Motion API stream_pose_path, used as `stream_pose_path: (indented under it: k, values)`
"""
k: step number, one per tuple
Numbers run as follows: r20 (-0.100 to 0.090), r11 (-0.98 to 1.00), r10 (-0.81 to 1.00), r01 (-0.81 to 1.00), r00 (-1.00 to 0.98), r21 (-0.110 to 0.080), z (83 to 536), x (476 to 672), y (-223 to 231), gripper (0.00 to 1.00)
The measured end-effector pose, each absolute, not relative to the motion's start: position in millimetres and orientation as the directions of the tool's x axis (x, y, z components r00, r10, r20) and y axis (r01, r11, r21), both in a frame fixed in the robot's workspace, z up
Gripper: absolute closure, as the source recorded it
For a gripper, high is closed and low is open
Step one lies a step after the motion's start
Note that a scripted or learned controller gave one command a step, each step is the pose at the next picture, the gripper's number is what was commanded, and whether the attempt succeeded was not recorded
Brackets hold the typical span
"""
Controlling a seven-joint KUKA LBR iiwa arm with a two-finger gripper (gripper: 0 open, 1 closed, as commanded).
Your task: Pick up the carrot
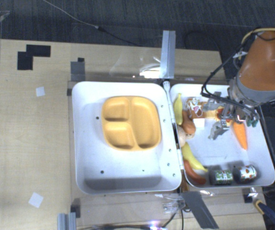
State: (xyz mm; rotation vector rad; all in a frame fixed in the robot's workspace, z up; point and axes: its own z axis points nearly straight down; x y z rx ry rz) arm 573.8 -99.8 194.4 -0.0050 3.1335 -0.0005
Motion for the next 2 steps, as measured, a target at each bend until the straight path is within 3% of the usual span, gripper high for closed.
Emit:
stream_pose_path:
  k: [1,2]
  values:
    - [-0.008,0.976,-0.219,-0.219,-0.976,-0.002,92,560.5,-155,0.0]
    - [-0.015,0.991,-0.137,-0.137,-0.99,-0.003,90,540.1,-171,0.0]
